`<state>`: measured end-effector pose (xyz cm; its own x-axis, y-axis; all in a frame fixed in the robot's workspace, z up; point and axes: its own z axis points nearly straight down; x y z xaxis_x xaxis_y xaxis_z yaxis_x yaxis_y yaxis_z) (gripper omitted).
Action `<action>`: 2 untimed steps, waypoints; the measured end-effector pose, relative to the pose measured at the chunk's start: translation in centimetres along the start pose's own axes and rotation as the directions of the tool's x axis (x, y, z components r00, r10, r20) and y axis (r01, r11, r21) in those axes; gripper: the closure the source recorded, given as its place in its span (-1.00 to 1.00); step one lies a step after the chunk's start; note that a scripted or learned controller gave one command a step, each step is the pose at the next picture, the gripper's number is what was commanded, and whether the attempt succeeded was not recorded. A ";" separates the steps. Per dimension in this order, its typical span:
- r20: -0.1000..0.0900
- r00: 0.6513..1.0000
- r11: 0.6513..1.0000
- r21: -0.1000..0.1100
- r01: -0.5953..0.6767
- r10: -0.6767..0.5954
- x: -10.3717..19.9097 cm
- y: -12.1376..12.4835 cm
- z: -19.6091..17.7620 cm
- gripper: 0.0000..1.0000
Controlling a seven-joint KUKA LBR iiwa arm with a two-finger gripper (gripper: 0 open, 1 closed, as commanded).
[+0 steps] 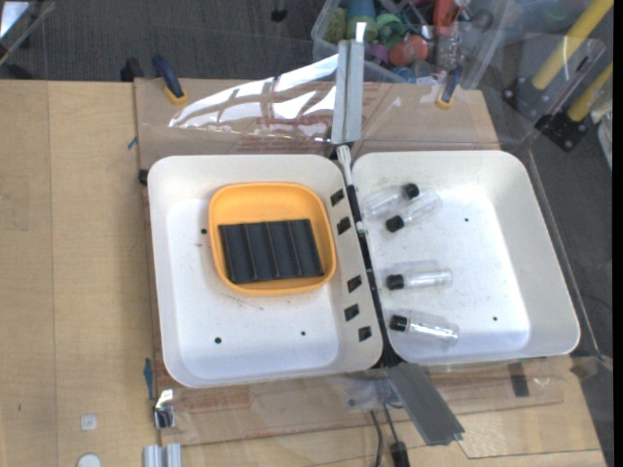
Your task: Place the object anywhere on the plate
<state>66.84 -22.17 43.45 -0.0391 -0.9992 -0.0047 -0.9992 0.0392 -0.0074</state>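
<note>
An orange plate (226, 205) with rounded corners lies in the left white bin (185, 343). A black ribbed rectangular block (271, 251) rests flat inside the plate, covering most of its floor. In the right white bin (506, 202) lie several clear vials with black caps. Two of them sit close together near the top left, one vial (401, 198) just above another vial (411, 218). A third vial (421, 280) and a fourth vial (424, 330) lie lower down, near the divider.
Small black clips (352, 285) line the divider between the bins. A metal post (348, 86) rises behind the divider. A clear box of colourful toys (419, 17) stands at the back right. Crumpled clear film (253, 105) lies behind the left bin.
</note>
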 end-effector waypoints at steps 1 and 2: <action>0.001 0.940 0.940 -0.002 0.342 -0.342 0.0 0.0 0.0 1.00; 0.004 0.927 0.927 -0.006 0.375 -0.375 -0.6 0.1 0.0 1.00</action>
<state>66.73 -21.56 43.40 0.3387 -0.9409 -0.0056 -0.9409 -0.3387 -0.0026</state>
